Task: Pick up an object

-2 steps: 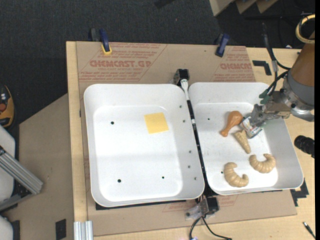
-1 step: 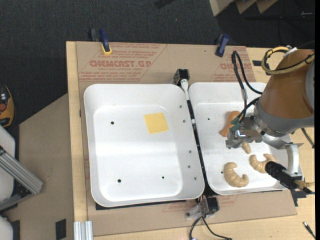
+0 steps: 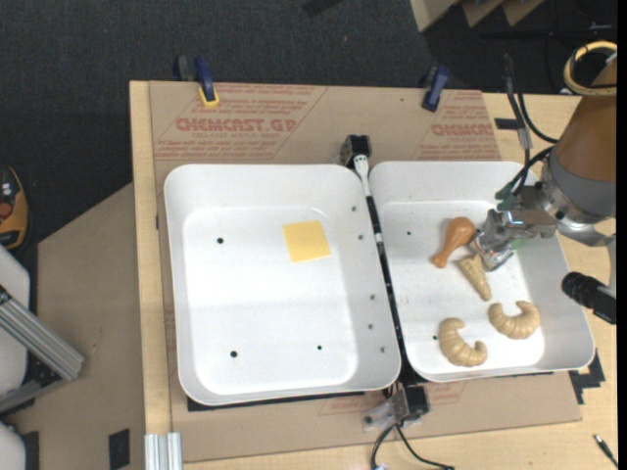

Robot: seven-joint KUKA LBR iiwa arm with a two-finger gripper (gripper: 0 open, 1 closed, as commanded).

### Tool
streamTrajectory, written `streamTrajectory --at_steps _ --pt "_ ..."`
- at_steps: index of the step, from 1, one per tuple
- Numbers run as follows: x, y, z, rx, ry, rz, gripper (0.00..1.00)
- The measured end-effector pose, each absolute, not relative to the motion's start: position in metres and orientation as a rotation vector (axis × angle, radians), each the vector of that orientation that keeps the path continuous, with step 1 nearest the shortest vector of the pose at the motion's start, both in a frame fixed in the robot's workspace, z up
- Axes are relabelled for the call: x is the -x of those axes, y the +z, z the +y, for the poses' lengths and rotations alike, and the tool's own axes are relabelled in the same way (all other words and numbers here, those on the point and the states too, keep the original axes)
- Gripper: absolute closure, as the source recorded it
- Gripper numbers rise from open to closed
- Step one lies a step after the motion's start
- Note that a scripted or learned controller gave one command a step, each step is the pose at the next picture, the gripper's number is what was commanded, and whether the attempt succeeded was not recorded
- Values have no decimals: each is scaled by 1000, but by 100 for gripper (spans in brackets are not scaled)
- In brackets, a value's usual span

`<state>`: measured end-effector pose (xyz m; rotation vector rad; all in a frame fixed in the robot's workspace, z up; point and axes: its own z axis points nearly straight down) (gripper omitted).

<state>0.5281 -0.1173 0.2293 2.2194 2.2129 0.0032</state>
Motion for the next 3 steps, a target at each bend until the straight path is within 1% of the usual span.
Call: streamTrajectory --at_steps 1,2,3 --pt "-536 149 -91 -2225 -7 2230 100" --pt "-541 224 -169 -2220 2 2208 100" --pt "-521 182 -68 -2218 -2 2235 100"
